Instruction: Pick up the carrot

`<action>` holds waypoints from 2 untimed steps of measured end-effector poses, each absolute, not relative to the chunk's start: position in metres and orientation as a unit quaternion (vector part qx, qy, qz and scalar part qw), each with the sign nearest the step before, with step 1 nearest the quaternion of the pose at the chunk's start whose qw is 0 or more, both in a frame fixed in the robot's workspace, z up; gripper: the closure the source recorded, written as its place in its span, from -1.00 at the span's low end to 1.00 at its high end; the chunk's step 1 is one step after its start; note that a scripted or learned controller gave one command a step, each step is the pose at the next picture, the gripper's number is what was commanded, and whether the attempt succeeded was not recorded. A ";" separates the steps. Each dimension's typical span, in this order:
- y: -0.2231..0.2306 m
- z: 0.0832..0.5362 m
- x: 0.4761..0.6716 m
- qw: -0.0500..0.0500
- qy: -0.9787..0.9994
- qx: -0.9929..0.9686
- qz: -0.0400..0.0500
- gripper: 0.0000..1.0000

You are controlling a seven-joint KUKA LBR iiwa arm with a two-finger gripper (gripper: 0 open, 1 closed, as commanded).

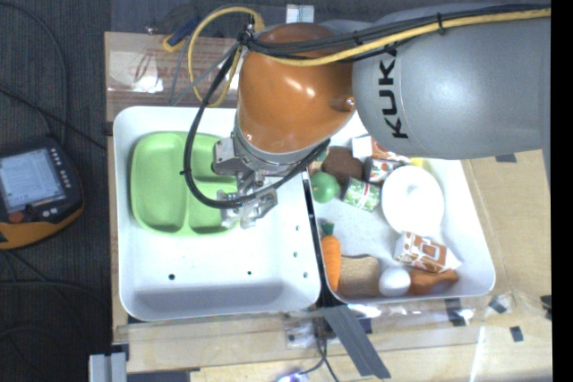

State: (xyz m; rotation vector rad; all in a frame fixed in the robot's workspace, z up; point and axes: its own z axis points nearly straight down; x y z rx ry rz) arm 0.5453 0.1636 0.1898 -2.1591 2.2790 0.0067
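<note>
You're at the approach step: the gripper (248, 203) hangs over the left bin (215, 282), whether it's apart or together I cannot tell, and must cross to the carrot (330, 257).

The arm (457, 85) was smooth grey with black "KUKA" lettering, joined to a glossy orange band (291, 89). Black and yellow cables (201, 94) looped around it toward a small metal hand (246, 197).
</note>
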 end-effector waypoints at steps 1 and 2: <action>0.220 0.204 0.552 0.002 0.775 -0.632 0.002 1.00; 0.148 0.343 0.552 0.006 0.762 -0.648 -0.003 1.00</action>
